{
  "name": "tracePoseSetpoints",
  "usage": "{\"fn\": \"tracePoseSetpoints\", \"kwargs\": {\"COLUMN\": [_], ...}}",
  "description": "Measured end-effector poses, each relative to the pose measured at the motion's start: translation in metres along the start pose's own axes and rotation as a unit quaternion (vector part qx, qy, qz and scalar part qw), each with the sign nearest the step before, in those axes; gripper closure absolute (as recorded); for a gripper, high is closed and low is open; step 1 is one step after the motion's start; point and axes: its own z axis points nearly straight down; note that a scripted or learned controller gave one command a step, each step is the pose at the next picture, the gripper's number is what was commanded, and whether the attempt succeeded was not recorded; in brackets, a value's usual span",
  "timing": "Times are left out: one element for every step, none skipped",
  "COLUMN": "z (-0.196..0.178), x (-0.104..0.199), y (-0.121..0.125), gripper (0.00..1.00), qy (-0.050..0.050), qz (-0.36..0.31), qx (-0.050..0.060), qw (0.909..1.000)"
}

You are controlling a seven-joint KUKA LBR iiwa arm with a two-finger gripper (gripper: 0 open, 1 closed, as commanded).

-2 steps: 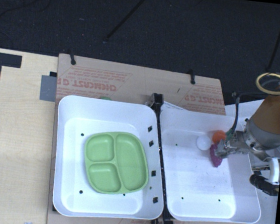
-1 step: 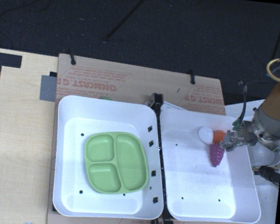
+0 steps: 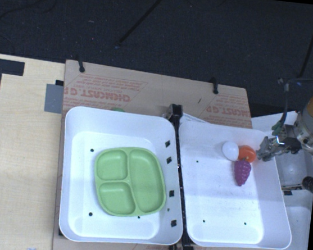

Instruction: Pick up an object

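The gripper [image 3: 268, 148], grip state untellable, is hovering just right of three probably light, hard, slippery toys; the grapes [image 3: 242, 172] are offering the grippiest sides.

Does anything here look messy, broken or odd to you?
Nothing looks spilled or broken. The green divided plate lies slightly askew in the left bin. A white ball, an orange piece and purple grapes cluster near the right bin's far right corner.
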Motion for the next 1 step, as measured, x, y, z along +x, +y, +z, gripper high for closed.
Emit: {"fn": "tracePoseSetpoints", "kwargs": {"z": [0.0082], "x": [0.0431], "y": [-0.0159], "gripper": [1.0], "qy": [0.002], "qz": [-0.001], "qx": [0.004], "qw": [1.0]}}
